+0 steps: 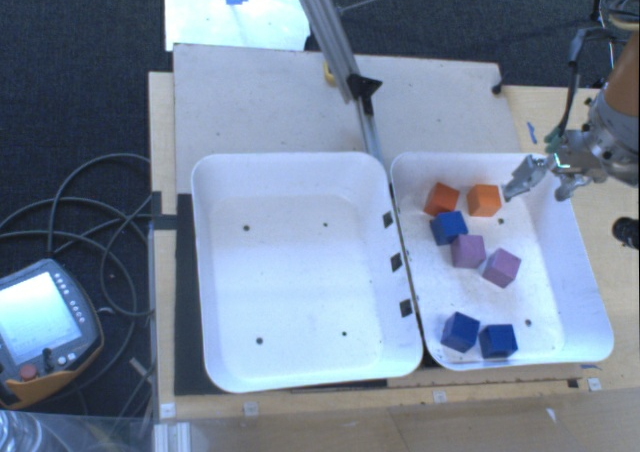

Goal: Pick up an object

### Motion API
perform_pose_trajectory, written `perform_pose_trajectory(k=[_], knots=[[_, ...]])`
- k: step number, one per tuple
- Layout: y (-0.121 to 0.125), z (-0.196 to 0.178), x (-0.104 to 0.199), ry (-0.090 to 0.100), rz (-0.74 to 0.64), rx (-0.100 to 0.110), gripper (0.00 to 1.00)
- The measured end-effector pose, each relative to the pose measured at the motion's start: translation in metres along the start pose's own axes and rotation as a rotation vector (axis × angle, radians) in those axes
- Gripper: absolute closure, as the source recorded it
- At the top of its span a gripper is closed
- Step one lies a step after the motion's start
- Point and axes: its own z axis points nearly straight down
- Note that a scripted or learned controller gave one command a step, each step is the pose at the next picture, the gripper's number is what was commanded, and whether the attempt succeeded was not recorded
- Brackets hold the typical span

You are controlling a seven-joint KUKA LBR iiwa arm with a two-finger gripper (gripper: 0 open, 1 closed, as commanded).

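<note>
The right bin (575, 250) holds several small cubes. Two orange cubes (441, 198) (484, 200) lie at its far side, with a blue cube (449, 227) just below them. Two purple cubes (467, 251) (501, 267) sit in the middle. Two more blue cubes (460, 331) (498, 341) rest near the front wall. My gripper (545, 178) hangs over the bin's far right part, right of the orange cubes, its two fingers spread apart with nothing between them.
The left bin (215, 240) stands beside the right one. A metal pole (325, 20) slants over the board behind the bins. Cables and a teach pendant (40, 325) lie on the floor at left.
</note>
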Motion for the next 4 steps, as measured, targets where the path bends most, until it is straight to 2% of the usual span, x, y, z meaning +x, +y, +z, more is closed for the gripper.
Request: perform_pose_trajectory(k=[1,2,3,4], knots=[[0.001,-0.002,0.000,-0.001,0.000,-0.004,0.00],[0.007,0.047,-0.008,-0.001,0.002,0.000,0.00],[0.009,0.095,0.001,0.000,0.000,0.000,0.00],[0.017,0.149,-0.002,-0.004,0.003,-0.013,0.00]])
